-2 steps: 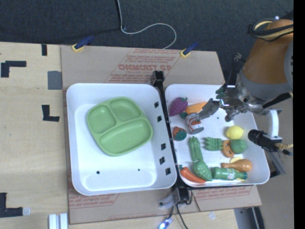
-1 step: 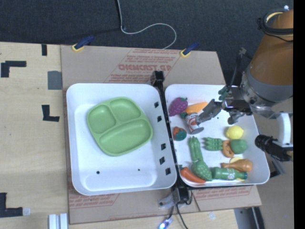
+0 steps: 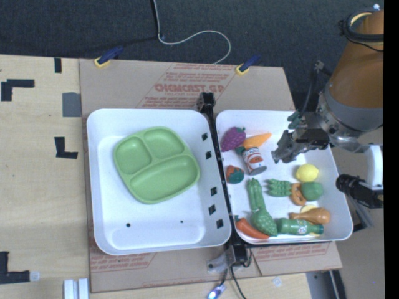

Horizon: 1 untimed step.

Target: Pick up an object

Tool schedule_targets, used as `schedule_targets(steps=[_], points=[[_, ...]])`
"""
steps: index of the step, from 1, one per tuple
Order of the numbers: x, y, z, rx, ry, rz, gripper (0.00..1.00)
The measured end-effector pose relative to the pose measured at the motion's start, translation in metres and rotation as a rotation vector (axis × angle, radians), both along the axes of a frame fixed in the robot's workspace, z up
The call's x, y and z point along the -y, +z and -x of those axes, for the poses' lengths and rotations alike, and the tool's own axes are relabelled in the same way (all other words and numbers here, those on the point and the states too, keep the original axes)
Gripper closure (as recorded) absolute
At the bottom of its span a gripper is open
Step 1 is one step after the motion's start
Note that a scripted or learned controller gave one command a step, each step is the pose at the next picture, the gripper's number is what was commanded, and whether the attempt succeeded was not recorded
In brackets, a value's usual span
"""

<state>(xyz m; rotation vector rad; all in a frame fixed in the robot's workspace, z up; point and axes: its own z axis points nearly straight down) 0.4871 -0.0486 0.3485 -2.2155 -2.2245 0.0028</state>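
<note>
the dark two-finger gripper [image 3: 282, 154] hung over the far right part of the right shallow white bin [image 3: 282, 118], its fingers pointing down and left; whether they stood wide or narrow could not be told, and nothing showed between them. just left of it lay one small can with a red and white label [image 3: 254, 159], its writing too small to read, and one orange toy carrot [image 3: 258, 139] beside one purple bunch of toy grapes [image 3: 232, 137]. near the bin's left wall sat one small round toy in teal and red [image 3: 234, 174]. nearer and right of the gripper were one yellow toy lemon [image 3: 307, 172], one green round toy [image 3: 313, 190] touching an orange piece [image 3: 297, 195], and one green knobbly toy [image 3: 278, 187]. along the near edge lay one long green toy vegetable [image 3: 257, 205], one red-orange toy pepper [image 3: 245, 228], one green toy bottle lying on its side [image 3: 300, 227] and one brown toy drumstick [image 3: 312, 215].

the left shallow white bin [image 3: 106, 167] held one light green plastic plate with three compartments [image 3: 156, 164]. both bins rested on one brown cardboard sheet [image 3: 124, 83] printed in red; the writing was too blurred to read. two clips, yellow and blue [image 3: 109, 56], held its far edge. one white cable [image 3: 187, 39] looped across the dark floor beyond.
</note>
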Motion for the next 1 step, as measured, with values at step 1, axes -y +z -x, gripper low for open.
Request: schedule_targets(steps=[1], points=[[-0.0763, 0.0811, -0.0045, 0.009, 0.005, -0.001, 1.00]])
